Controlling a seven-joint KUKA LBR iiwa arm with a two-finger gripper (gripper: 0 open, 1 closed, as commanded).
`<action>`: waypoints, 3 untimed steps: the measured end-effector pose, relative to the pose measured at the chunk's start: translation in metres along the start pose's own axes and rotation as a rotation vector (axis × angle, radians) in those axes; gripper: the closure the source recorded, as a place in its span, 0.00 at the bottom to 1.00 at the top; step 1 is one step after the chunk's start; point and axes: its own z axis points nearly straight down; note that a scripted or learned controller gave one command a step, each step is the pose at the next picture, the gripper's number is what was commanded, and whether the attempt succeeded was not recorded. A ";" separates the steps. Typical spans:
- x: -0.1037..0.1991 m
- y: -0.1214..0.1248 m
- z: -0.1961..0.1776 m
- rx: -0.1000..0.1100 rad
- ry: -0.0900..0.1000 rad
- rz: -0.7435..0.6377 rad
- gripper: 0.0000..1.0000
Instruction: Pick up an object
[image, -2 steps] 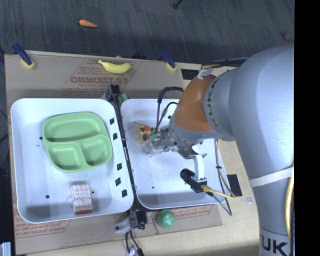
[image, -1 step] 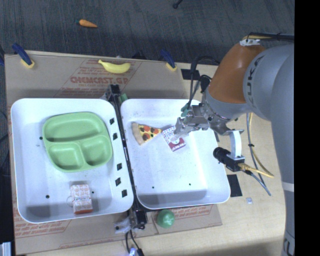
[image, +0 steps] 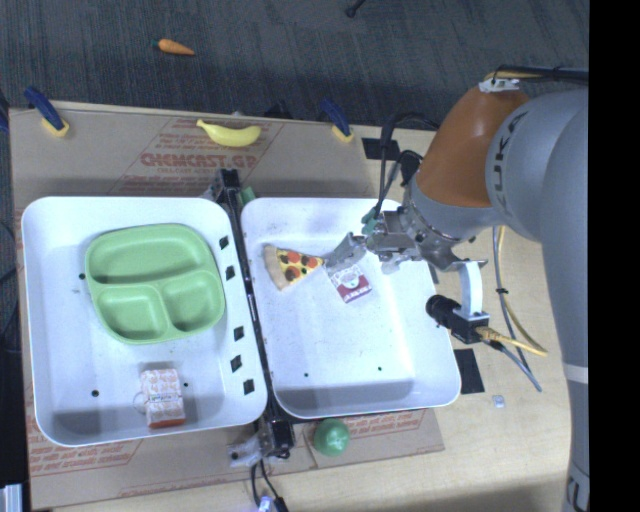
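1. Camera view, surface: a worktop (image: 480, 440) carries a printed cardboard sheet (image: 160, 155) under two shallow white bins. Dark carpet (image: 250, 50) lies beyond the far edge, with a small orange item (image: 176, 46) on it.
2. Left bin (image: 45, 300): holds a green three-compartment tray (image: 153, 280) and a small wrapped packet (image: 162, 395).
3. Right bin (image: 400, 370): holds a toy pizza slice (image: 291, 266) and a small red-and-white packet (image: 352, 286).
4. Hand (image: 350, 252): low over the right bin, just beside the pizza slice and touching or directly above the red-and-white packet; finger spacing cannot be told.
5. Loose items: a yellow banana (image: 229, 131) lies on the cardboard; a green ball (image: 331, 436) rests at the near edge.
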 end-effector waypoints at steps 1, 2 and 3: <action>-0.061 0.004 0.122 0.007 0.001 -0.001 0.00; -0.078 0.066 0.125 0.000 0.001 -0.002 0.00; -0.078 0.066 0.115 0.001 0.001 -0.007 1.00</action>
